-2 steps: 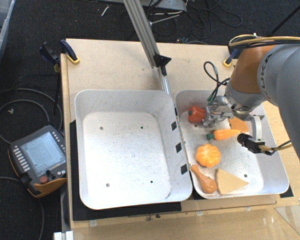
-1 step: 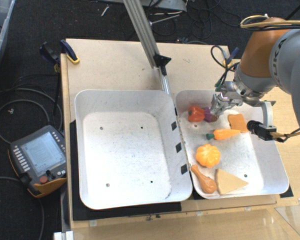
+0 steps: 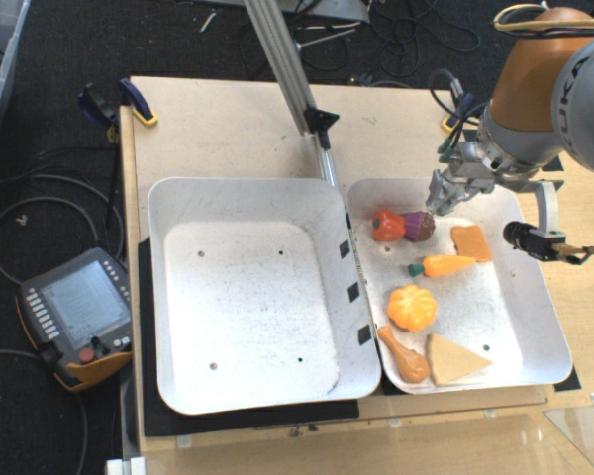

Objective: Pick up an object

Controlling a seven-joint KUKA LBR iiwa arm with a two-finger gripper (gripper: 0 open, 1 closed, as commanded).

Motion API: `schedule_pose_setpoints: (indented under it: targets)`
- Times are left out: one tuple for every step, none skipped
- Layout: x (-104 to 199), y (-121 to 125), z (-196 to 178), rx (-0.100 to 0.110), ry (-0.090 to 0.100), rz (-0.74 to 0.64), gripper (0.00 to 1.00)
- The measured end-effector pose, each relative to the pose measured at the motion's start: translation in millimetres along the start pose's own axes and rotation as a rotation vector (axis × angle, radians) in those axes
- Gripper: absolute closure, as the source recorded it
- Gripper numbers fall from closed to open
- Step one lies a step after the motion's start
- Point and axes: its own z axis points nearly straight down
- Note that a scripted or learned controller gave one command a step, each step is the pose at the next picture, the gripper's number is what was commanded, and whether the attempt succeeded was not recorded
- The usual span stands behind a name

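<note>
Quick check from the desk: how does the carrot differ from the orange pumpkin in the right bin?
The carrot is long and slim with a dark green end; the pumpkin is round, ribbed and bulkier. The carrot lies flat, pointing across the right bin; the pumpkin sits as a squat ball. The carrot is nearer the tool; the pumpkin lies closer to the front. Both are orange toy foods lying free.

A tan wooden surface [image 3: 228, 127] carries the bins. A silver metal pole [image 3: 282, 52] leans across its back edge. On the dark floor to the left lies a grey control pad with a screen and orange trim [image 3: 74, 315], near black cables [image 3: 40, 221]. More cables [image 3: 396, 23] lie tangled behind.
</note>
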Motion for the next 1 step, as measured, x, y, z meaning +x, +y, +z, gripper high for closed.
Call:
schedule_pose_setpoints:
  targets:
    - [63.7,1.4,0.7,0.006,0.004,-0.006,1.0]
